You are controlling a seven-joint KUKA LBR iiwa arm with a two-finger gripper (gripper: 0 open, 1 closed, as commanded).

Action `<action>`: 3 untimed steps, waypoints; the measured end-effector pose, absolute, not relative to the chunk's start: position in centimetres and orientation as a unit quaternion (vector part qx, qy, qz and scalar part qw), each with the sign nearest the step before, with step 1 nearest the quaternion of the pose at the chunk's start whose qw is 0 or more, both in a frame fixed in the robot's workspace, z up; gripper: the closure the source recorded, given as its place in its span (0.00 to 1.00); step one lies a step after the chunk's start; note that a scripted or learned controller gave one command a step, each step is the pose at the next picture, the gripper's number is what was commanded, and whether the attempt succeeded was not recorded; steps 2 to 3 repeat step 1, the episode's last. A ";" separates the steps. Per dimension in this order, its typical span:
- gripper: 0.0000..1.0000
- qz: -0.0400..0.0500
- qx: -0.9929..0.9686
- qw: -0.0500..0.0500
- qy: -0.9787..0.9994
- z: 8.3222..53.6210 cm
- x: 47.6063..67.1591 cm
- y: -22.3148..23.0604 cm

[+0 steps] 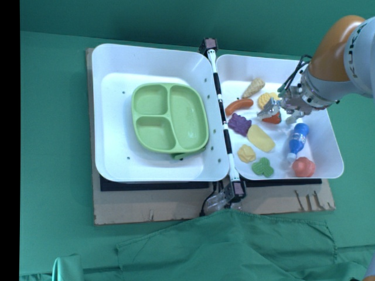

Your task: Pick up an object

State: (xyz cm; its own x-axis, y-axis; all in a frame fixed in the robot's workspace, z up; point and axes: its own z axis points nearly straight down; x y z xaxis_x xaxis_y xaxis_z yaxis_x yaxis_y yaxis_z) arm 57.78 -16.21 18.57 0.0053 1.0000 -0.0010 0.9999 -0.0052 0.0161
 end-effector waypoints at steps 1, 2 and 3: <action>1.00 0.006 0.709 0.011 0.705 20.0 58.0 -16.3; 1.00 0.006 0.709 0.011 0.705 20.0 58.0 -16.3; 1.00 0.006 0.709 0.011 0.705 20.0 58.0 -16.3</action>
